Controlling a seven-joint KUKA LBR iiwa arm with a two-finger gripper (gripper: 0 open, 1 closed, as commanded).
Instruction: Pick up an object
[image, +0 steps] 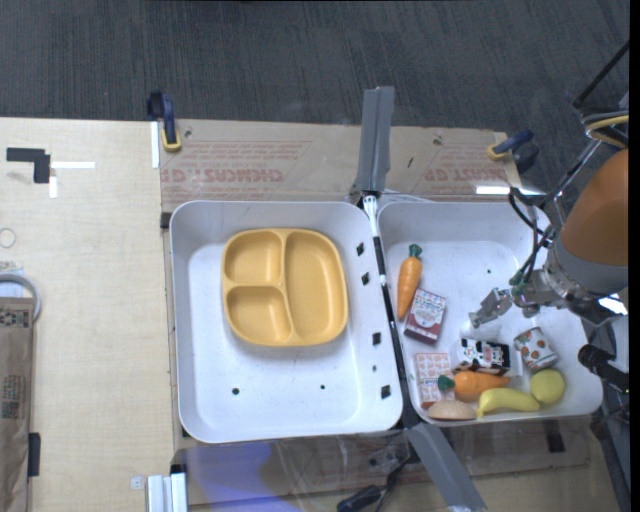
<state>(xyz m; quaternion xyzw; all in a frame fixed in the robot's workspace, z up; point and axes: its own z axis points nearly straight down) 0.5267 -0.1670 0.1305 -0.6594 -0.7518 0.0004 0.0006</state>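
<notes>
- Hovering over the right bin (450, 230), the gripper (490, 306) sits in the right-middle of the frame, with the grey arm and its orange band coming in from the right edge.
- Its fingers point toward the left of the frame and look slightly parted, with nothing between them; the view is small here, so how wide the gap is stays uncertain.
- No object is chosen yet, but the nearest candidates lie just below the fingertips in the picture: a small black-and-white carton (484, 353), and to its left a red-and-white box (427, 316).
- The red-and-white box is left and a little below the fingers, lying flat with its long axis roughly top to bottom of the frame.
- A toy carrot (408, 283) lies further left near the bin's dividing wall, its long axis running upright in the frame, green top uppermost.
- Along the lower edge of the right bin sit a banana (508, 401), a yellow lemon (547, 386), an orange piece (478, 381) and a small spotted box (536, 349), packed close together.
- The left bin (200, 380) holds a yellow divided plate (285, 286), well apart from the gripper.
- My judgement: the shortest move is down and slightly left to the carton or the box, which stand freer than the crowded lower row.
</notes>
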